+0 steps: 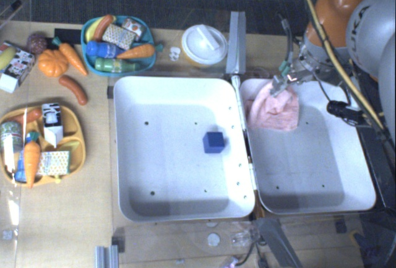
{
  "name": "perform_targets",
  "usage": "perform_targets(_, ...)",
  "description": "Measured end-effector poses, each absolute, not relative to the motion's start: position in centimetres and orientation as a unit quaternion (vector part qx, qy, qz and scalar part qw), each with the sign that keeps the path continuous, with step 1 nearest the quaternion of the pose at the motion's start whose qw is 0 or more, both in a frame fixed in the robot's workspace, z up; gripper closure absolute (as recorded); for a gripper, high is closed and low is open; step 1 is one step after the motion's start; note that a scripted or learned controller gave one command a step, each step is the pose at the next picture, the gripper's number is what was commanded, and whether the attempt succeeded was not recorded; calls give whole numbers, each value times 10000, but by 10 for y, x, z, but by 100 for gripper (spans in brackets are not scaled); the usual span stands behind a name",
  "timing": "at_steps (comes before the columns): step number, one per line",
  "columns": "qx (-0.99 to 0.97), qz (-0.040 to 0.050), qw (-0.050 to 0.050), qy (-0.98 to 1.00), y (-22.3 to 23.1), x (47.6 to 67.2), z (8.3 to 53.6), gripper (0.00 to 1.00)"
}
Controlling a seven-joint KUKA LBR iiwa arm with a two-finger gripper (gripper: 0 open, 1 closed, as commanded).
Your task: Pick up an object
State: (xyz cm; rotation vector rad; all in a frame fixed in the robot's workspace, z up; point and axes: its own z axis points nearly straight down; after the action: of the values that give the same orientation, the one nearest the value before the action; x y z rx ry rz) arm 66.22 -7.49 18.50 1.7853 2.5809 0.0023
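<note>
1. Part of a dark word is showing on the grey arm (pixel 371 25) at the right edge, running down its casing; the letters look like "KU", and the rest is running out of sight.
2. Printed patterns are covering the small boxes in the blue bowl (pixel 119 44) and the yellow tray (pixel 42 146), but they are too small to read.

Soft pink cloth (pixel 274 111), smooth white plastic bins (pixel 124 155), matt blue block (pixel 214 142).
</note>
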Motion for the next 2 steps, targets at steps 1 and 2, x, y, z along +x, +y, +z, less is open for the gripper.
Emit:
perform_targets(1, 4595, 11, 24, 8882, -21, 670, 186, 100)
perform_targets(2, 5648, 12, 25, 8252, -80, 670, 186, 100)
